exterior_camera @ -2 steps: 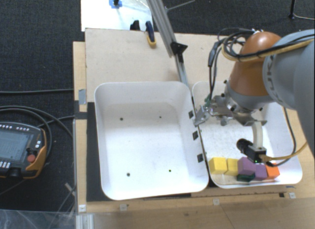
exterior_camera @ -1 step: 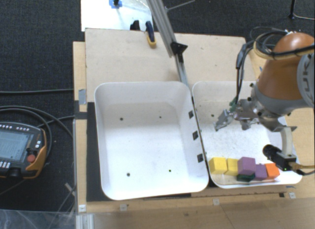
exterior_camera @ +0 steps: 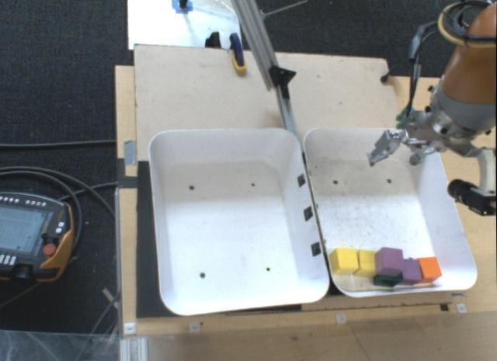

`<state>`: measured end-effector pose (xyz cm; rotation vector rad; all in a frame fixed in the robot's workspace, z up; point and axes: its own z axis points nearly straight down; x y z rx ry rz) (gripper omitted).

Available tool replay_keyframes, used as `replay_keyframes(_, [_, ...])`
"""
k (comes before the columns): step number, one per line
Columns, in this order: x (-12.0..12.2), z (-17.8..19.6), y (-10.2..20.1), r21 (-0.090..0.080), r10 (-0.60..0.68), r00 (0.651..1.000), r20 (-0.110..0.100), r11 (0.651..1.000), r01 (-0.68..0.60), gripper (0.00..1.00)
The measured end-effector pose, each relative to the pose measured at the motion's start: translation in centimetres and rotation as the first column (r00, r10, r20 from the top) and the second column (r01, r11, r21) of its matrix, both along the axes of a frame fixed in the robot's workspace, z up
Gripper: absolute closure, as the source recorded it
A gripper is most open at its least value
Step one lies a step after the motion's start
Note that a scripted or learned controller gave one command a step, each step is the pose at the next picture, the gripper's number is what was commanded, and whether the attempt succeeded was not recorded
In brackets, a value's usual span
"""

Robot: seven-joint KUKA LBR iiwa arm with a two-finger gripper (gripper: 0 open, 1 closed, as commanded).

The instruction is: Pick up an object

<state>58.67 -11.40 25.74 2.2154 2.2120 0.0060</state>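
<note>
Along the near wall of the right bin (exterior_camera: 443,196) lie the blocks (exterior_camera: 386,264): two yellow, two purple, a dark green one and an orange one, touching in a row. Above that bin's far right part hangs the gripper (exterior_camera: 397,148), fingers spread, nothing between them. Left of it, edge to edge, sits the left bin (exterior_camera: 167,220). Both rest on a pale board (exterior_camera: 194,88) over dark carpet; a teach pendant (exterior_camera: 31,235) lies far left.
</note>
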Motion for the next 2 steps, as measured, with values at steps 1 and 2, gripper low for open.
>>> replay_keyframes(1, [-1.0,-12.3,3.4,0.007,0.006,1.0,-0.017,1.0,-0.006,0.0])
replay_keyframes(2, [-0.7,-10.8,3.2,0.004,0.007,1.0,-0.007,1.0,-0.007,1.0])
